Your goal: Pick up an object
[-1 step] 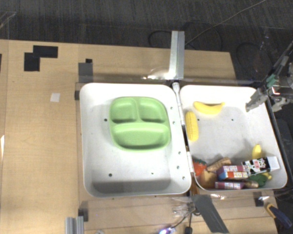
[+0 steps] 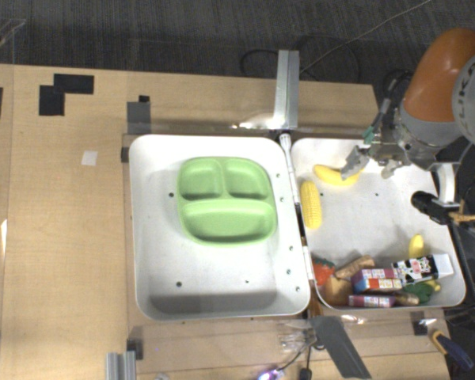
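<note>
My gripper [image 2: 371, 165] hangs over the far part of the right bin [image 2: 380, 220], open, with nothing between its fingers. Its left fingertip [image 2: 354, 164] is just above the right end of a yellow banana [image 2: 331, 176] that lies on the bin floor. A yellow corn cob [image 2: 310, 204] lies along the bin's left wall, below the banana. At the near edge of that bin sits a pile of several items: an orange piece [image 2: 323, 274], a brown piece [image 2: 355, 267], a small colourful box [image 2: 378, 279], a black and white carton [image 2: 416, 268] and a small yellow item [image 2: 416, 246].
In the left bin [image 2: 154, 283] a green divided plate [image 2: 223, 198] lies flat. A metal post [image 2: 287, 85] rises behind the ridge between the bins. The arm's grey body with its orange band [image 2: 439, 74] fills the upper right, above the right bin's far corner.
</note>
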Controlling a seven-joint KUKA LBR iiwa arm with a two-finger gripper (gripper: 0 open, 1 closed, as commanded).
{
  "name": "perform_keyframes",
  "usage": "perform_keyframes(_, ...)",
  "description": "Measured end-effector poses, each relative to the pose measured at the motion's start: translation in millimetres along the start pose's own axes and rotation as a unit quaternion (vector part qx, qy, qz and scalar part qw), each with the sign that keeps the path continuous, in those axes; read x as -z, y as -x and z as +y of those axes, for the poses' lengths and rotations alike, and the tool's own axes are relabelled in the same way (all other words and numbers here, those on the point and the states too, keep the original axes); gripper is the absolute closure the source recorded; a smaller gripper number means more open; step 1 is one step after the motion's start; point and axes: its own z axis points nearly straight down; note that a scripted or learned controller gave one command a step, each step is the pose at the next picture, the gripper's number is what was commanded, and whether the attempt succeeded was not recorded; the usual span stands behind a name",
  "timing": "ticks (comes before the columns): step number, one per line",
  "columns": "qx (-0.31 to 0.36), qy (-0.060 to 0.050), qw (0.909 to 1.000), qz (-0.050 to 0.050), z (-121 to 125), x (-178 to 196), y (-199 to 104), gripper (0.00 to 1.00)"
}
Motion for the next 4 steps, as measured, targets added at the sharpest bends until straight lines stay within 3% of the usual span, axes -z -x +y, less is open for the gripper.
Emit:
perform_keyframes(1,-0.001,0.009,1.0,-0.002,33.1,-68.4,-30.8,0.0)
perform_keyframes(2,0.041,0.011,0.9991,-0.001,34.6,-72.1,-7.3,0.0)
perform_keyframes(3,0.043,0.015,0.999,-0.002,37.5,-58.5,-8.8,1.0)
perform_keyframes(4,0.043,0.015,0.999,-0.002,37.4,-58.6,-8.8,0.0)
